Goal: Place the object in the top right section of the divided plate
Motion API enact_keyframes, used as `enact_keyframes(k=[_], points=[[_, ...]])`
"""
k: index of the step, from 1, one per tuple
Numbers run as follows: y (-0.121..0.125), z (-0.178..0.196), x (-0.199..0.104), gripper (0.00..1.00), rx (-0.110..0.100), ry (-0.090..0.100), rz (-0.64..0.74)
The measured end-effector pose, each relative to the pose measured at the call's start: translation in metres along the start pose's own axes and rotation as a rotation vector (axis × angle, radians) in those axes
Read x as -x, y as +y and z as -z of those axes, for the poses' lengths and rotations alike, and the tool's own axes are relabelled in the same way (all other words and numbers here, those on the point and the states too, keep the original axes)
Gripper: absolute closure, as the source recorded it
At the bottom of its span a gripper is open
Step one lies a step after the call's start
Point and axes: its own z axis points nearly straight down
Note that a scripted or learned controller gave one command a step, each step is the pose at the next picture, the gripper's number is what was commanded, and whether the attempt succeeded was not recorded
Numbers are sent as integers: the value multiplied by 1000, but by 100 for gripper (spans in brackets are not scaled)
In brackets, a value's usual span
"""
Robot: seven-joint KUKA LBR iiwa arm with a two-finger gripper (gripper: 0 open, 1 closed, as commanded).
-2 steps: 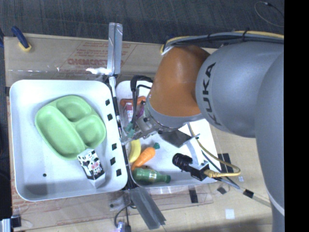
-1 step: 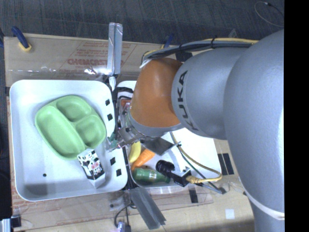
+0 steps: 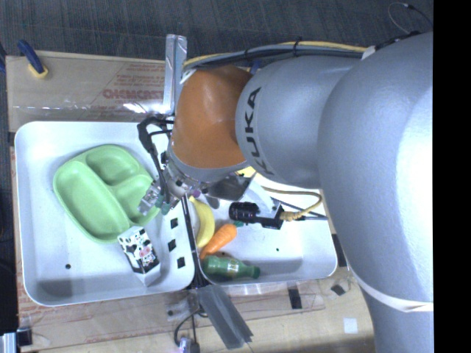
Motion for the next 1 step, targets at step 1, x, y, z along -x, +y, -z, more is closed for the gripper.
enact_keyframes(k=[1], points=[[-23, 14, -44, 100, -1, 1, 123]])
